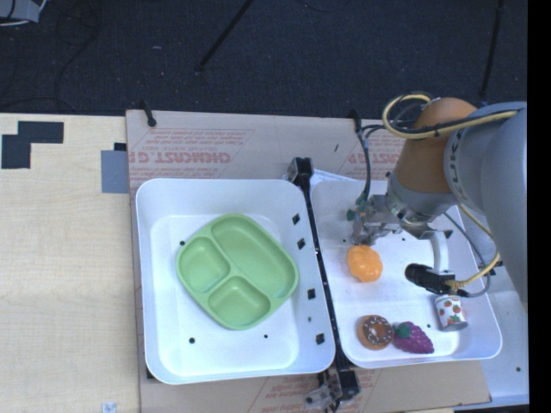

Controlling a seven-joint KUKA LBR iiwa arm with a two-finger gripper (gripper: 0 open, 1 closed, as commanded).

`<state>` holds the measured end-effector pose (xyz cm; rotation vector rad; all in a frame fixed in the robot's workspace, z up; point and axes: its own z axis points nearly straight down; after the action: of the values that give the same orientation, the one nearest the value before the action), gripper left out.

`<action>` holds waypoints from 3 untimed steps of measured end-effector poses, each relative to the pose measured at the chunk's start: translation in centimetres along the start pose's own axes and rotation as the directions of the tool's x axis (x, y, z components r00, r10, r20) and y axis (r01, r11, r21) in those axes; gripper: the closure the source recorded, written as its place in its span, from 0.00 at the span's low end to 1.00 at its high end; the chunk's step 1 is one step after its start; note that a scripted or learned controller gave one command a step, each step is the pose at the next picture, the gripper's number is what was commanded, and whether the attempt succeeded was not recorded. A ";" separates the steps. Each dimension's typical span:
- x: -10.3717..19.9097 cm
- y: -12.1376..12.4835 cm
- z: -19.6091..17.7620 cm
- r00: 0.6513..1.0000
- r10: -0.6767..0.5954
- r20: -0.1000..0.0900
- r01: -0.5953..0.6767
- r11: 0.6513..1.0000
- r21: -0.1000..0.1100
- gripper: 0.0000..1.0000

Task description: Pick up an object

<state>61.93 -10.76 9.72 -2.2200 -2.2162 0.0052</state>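
Four things are counted in the right bin (pixel 482 338): one orange (pixel 365 263), doughnut (pixel 375 331), grapes (pixel 413 338), can (pixel 450 312). The orange lies just below the tool (pixel 372 227); its grip cannot be judged.

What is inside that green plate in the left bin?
Nothing that I can see: the green plate has three compartments, and all three show bare green. It lies flat in the left bin, so whatever is beneath it is covered.
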 end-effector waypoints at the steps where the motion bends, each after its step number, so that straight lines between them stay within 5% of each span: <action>1: -0.5 -0.5 -6.2 1.000 0.002 0.002 -0.002 1.000 -0.008 1.00; 3: -1.4 -1.1 -13.9 1.000 -0.002 0.001 0.002 1.000 -0.006 1.00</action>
<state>60.90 -12.22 23.64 -2.2212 -2.2218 -0.0003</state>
